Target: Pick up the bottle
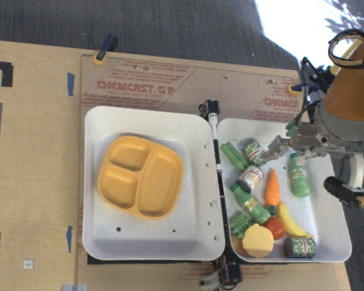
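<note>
Two bins: we see them side by side on the table [30, 161], left bin [94, 229] and right bin [334, 238], over a cardboard sheet [174, 84].
Left bin: we note one yellow divided plate [140, 176], lying flat near the middle.
Right bin, task item: the bottle [298, 177], green with a white label, lies in the upper right part, cap toward the far wall, just right of the carrot [273, 188].
Right bin, other green bottles: one [233, 155] lies near the dividing wall, another [252, 206] lies slantwise below the white can [251, 177].
Right bin, rest: we log a green can [252, 150] at the top, a banana [291, 220] below the carrot, a tomato [275, 227], a yellow block [258, 240] at the near wall, and a labelled can [300, 246] at the near right.
Arm: it [355, 92] reaches in from the right, orange band uppermost.
Gripper: it [285, 145] hangs above the bin's far part, just above and left of the bottle's cap.
Fingers: we cannot tell whether they stand apart or together; we see nothing between them.
Clamps: a yellow one [105, 48] sits at the sheet's far left corner.
</note>
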